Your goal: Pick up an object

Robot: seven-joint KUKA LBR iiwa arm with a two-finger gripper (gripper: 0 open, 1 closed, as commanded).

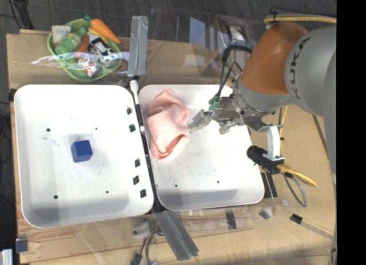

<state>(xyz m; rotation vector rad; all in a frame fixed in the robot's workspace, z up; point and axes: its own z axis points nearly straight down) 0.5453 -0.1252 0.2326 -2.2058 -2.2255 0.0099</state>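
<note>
A crumpled pink cloth [166,122] lies in the right bin [206,192], against its left wall. My gripper [197,121] reaches in from the right and sits at the cloth's right edge, low over the bin floor. Its metal fingers [200,118] point left toward the cloth and look close together; I see nothing between them. A blue cube [82,150] rests on the floor of the left bin [74,201], far from the gripper.
A green bowl [86,71] holding a toy carrot and other small items sits behind the left bin. The arm's orange and grey body hangs over the right bin's far right corner. A grey divider bar runs between the bins.
</note>
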